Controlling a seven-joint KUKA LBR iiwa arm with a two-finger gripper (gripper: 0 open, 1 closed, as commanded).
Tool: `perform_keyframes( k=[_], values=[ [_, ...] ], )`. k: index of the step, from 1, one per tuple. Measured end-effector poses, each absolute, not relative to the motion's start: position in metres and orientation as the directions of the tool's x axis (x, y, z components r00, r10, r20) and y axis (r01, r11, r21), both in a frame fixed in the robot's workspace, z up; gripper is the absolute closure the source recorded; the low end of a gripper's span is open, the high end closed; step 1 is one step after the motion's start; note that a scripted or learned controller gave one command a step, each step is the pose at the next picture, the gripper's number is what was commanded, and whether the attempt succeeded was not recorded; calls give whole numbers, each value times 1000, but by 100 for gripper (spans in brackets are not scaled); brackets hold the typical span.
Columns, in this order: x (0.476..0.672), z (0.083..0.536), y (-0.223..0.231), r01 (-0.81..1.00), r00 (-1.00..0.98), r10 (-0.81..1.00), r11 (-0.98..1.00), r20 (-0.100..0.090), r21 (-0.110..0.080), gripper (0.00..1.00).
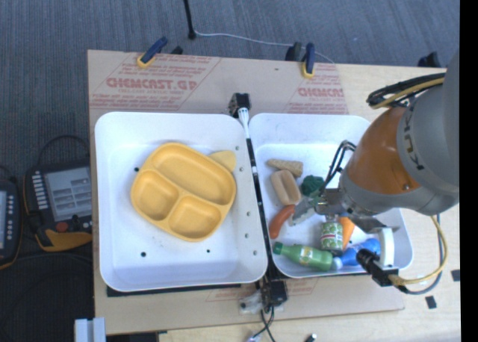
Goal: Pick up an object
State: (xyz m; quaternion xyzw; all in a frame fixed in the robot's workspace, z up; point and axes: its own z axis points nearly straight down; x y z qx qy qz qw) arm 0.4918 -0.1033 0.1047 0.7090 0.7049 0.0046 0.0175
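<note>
While the grey and orange arm [388, 161] reached into the right bin [328, 125], its gripper [305, 210] hung low over the pile of toys. I could not tell if the gripper was open or shut, because it was small and partly hidden among the toys. Nothing could be seen held in it.

Just up and to the left of the gripper lay a tan hot dog bun [285, 186]. A bit farther that way was a tan cracker [285, 166]. A dark green toy [312, 183] sat just above the gripper. A red sausage [281, 219] lay right beside the gripper, on its left and a little lower. Below the gripper, by the near wall of the bin, lay a green bottle [305, 256]. A small can [332, 234] stood just down and to the right of the gripper, with an orange carrot [347, 230] touching it. A blue toy [364, 248] lay past the carrot.

Well away to the gripper's left, in the left bin [112, 184], sat a yellow plate [183, 191] with three parts.
</note>
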Motion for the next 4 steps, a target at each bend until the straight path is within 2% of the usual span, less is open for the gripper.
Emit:
perform_keyframes(
  k=[1, 2, 3, 4],
  values=[
    [503, 95, -198, 1000, -6, 1000, 6, -2, 24, 0],
    [499, 96, -209, 999, -23, 1000, 22, 20, 28, 0],
    [493, 95, -159, 999, 2, 1000, -1, -21, 36, 0],
    [493, 95, -104, 999, 7, 1000, -6, -20, 36, 0]
  ],
)
